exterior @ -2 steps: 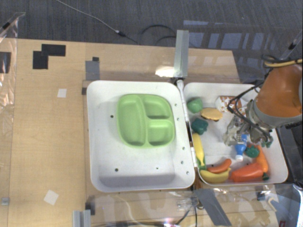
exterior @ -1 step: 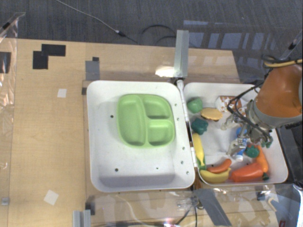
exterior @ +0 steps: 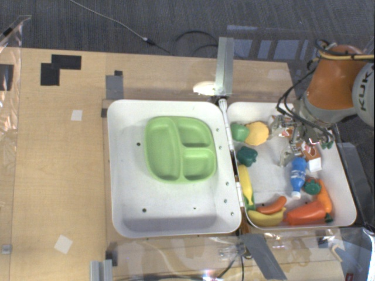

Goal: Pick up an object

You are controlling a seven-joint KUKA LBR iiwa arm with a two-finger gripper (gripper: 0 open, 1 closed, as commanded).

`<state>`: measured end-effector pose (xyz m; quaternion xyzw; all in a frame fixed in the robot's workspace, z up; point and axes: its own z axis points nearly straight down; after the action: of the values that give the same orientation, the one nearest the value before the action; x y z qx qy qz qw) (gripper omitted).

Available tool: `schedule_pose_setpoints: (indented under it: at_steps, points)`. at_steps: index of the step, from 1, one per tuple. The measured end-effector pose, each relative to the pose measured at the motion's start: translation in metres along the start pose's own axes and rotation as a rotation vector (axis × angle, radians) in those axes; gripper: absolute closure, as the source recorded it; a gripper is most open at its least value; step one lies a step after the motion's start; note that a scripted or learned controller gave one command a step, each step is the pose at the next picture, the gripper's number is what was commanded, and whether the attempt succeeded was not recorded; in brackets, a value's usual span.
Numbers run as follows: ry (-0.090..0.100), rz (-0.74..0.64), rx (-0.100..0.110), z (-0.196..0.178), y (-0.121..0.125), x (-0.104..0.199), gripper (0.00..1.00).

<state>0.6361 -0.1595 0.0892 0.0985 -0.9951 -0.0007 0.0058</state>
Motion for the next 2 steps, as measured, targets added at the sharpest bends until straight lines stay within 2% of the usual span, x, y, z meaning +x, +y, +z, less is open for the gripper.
schedule_pose_setpoints:
  at_steps: [1, 2]
  points:
    - [-0.023, 0.144, 0.004, 0.001, -0.002, 0.065, 0.00]
    - [-0.027, 0.193, 0.006, 0.000, 0.010, 0.082, 0.00]
